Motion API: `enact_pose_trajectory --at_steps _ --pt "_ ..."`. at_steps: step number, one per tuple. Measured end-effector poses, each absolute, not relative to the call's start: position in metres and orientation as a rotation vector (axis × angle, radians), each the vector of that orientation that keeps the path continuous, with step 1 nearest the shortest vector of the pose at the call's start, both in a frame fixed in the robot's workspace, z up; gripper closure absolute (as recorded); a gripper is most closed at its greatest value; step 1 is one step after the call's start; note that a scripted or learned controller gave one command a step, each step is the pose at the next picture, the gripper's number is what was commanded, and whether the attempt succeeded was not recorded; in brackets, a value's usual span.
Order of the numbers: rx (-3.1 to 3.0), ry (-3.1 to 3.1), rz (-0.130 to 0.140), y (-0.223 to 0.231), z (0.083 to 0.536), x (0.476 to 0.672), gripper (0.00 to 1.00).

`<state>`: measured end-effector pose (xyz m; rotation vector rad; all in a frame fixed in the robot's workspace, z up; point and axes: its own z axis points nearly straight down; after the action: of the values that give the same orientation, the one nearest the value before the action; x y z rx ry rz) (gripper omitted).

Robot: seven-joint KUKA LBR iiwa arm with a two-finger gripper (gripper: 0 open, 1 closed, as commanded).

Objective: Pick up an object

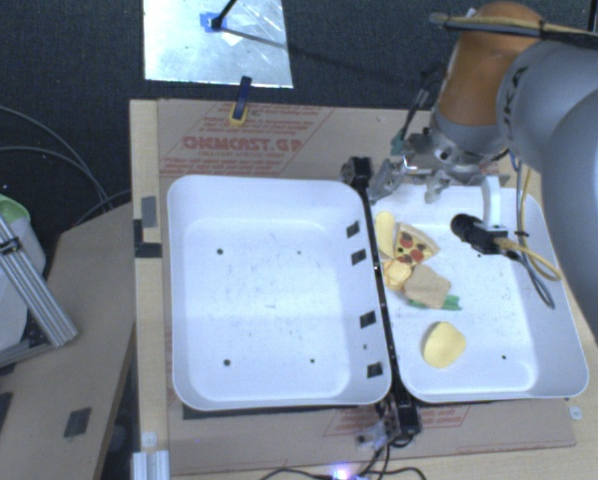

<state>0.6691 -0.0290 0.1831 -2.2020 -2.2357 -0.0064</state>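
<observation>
The right bin (509, 353) holds several toy foods. A pizza slice (413, 244) lies near the bin's left wall, with a pale yellow piece (384, 233) beside it. Just below them sits a tan bread-like piece (426, 287) on a green scrap. A round yellow piece (444, 344) lies alone toward the front. My gripper (416, 173) hangs over the back left corner of the right bin, above and behind the pizza slice. The grey arm with its orange band (479, 68) covers the bin's back right part. A black part with a yellow cable (479, 233) juts out below the wrist.
The left bin (269, 298) sits next to the right one, joined along a black-clipped divider (371, 278). Both rest on a cardboard sheet (249, 143). A shiny metal plate (217, 28) lies at the back, and an aluminium frame (24, 278) stands at the far left.
</observation>
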Motion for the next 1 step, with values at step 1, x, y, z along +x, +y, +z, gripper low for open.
enact_pose_trajectory --at_steps 1 --pt "-2.203 -2.237 -0.010 0.0888 0.1851 0.6684 0.00"
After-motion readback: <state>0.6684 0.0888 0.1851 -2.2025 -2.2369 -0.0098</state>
